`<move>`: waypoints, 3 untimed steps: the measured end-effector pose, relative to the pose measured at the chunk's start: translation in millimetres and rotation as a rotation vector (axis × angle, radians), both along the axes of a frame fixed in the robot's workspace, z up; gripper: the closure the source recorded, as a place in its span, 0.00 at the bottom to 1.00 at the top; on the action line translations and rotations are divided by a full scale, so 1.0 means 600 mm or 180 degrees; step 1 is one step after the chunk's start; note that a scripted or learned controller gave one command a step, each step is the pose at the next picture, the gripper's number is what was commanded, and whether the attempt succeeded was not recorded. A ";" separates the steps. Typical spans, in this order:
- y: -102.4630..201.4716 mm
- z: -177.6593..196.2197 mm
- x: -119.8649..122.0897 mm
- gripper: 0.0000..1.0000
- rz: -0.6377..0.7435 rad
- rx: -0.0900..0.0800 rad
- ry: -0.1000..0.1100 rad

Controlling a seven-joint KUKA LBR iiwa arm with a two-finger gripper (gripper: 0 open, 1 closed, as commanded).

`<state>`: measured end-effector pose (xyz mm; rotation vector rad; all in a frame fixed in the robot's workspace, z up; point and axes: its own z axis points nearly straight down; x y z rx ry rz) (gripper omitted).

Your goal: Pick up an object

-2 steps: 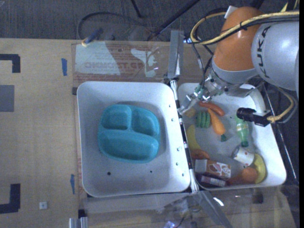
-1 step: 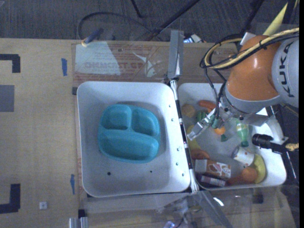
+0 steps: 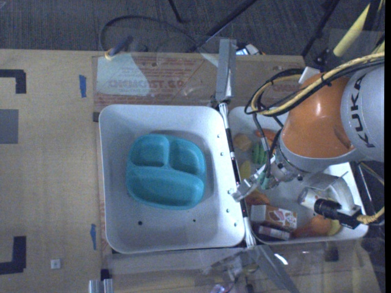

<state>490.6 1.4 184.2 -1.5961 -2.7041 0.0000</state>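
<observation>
Right now my gripper hangs low over the right bin, close to the wall it shares with the left bin. I cannot tell how the gripper is set from up here, because the wrist and the big orange band cover most of it. I see nothing gripped in it.

I take the gripper as my mark. Just beside it, on the side toward the far wall, sit a green thing and a pale yellow thing. Under and a bit nearer to me is an orange thing, almost touching the gripper. Nearer still lies a small box with red and white on it, and a dark flat thing lies right next to that. Further from the gripper, near the front corner, I see an orange and yellow lump.

Well away from the gripper, in the left bin, a blue tray with three parts lies by itself.

I think the step is to go down on one toy and close. To do it well, I would pick one thing only, come straight down over its middle, and keep off the shared wall. The toys are packed tight, so the gripper could bump two at once and push them away.
</observation>
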 end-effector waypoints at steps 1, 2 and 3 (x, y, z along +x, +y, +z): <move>-0.132 0.001 0.075 0.00 -0.0065 -0.0006 -0.0014; -0.193 -0.075 0.070 0.00 -0.0017 -0.0002 -0.0003; -0.207 -0.162 0.149 0.00 -0.0126 -0.0007 -0.0030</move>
